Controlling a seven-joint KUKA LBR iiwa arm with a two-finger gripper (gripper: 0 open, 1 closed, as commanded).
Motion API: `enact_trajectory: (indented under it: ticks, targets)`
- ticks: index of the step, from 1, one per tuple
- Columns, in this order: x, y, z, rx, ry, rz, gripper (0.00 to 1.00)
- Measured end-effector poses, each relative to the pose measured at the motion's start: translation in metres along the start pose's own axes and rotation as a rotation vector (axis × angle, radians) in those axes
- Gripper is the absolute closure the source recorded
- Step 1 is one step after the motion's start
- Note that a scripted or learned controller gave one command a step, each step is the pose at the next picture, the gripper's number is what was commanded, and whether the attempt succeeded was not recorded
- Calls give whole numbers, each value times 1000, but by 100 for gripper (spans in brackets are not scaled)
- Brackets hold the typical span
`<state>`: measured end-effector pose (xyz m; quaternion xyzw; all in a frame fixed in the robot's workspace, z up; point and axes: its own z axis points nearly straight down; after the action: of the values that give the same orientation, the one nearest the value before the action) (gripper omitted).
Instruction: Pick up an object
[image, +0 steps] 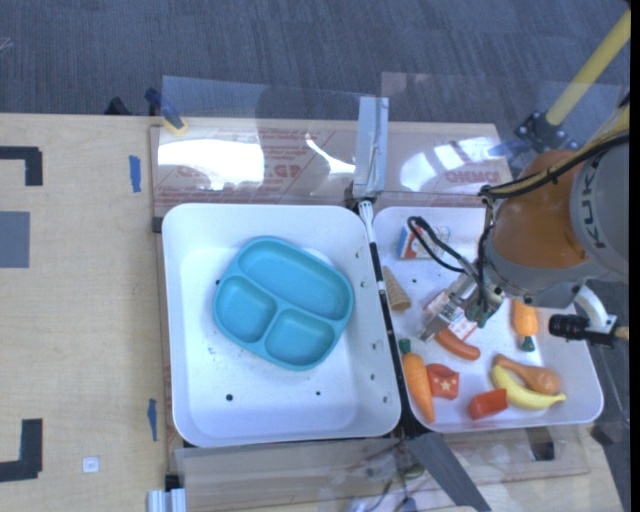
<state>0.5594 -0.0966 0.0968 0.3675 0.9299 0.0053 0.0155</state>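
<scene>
My gripper (450, 312) hangs low over the middle of the right bin (590, 415), at the end of the grey arm with the orange band (535, 225). Right under and beside it lie a red sausage (458, 346) and a small red-and-white item, partly hidden by the gripper. Near the bin's front are an orange carrot (418, 386), a red pepper piece (443, 381), a red chunk (487, 404) and a yellow banana (527, 395). A tan cone (397, 293) lies to the gripper's left. Nothing visibly sits in the gripper.
The left bin (190, 400) holds a blue divided plate (285, 302). A small orange piece (525, 320) and a brownish-orange fruit (541, 376) lie to the gripper's right. A blue-and-red packet (408, 241) sits at the bin's back left. Black cables (435, 245) loop from the wrist.
</scene>
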Motion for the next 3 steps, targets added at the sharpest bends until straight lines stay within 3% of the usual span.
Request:
enact_trajectory:
  ticks: [1, 2, 3]
  targets:
    - [2, -2, -1, -1, -2, 133, 0]
    - [23, -27, -2, -2, -10, 167, 0]
    - [22, -25, -14, -5, -9, 165, 100]
